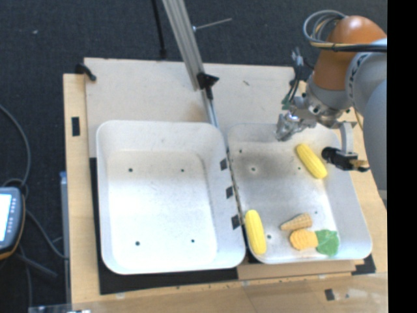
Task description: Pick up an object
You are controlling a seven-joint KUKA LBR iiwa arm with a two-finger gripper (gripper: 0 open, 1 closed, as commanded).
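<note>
The right bin (273, 175) holds a yellow corn cob (311, 160) near its far right side and a second yellow corn cob (255, 231) by its front left wall. A small tan piece (296, 222) and an orange piece with a green leaf (314, 240) lie at the front right. My gripper (285, 130) hangs over the far edge of the right bin, up and to the left of the first corn cob, with nothing seen between its fingers.
The left bin (163, 194) sits beside the right one. A slanted metal rail (189, 44) crosses the back of the bench and ends near the gap between the bins. A handheld screen device (10, 217) lies off the bench at left.
</note>
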